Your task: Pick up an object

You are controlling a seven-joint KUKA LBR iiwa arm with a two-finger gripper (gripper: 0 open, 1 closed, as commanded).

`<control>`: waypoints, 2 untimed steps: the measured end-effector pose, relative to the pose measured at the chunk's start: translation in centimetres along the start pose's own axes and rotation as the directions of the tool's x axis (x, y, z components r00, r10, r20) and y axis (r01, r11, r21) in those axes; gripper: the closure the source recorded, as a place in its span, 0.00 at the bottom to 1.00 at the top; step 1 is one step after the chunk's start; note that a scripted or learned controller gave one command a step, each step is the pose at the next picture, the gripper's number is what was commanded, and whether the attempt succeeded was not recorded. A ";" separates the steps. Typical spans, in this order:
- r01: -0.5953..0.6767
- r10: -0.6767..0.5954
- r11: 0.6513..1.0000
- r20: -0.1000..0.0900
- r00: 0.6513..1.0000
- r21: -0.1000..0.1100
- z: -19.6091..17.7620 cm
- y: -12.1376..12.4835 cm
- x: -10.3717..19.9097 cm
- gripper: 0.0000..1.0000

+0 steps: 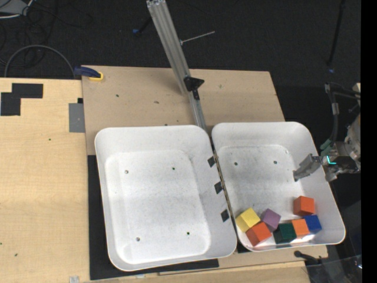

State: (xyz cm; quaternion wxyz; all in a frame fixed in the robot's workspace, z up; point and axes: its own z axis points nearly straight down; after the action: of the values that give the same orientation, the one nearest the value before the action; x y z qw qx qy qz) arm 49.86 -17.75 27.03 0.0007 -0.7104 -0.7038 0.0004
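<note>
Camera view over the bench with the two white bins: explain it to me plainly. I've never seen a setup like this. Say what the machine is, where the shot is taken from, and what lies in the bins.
The shot comes from one fixed camera above the bench, looking down at a slant. Two shallow white bins sit side by side: the left bin and the right bin.

The machine is a robot arm reaching in from the right edge. Its grasping end, the pincer, sits at the right bin's right rim, with nothing seen between its fingers.

Small coloured blocks huddle in the right bin's near corner: a yellow block, a purple block, a red block, a green block, two orange blocks and a blue block.

The slanted metal bar behind the bins is part of the rig.
</note>
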 end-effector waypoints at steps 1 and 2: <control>-0.001 0.001 1.000 0.000 1.000 0.000 0.0 0.0 0.0 0.00; -0.002 0.002 1.000 0.000 1.000 0.000 0.0 0.0 0.0 0.00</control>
State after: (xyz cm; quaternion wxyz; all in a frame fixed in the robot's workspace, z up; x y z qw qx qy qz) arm 49.87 -17.75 27.03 0.0005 -0.7112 -0.7030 0.0004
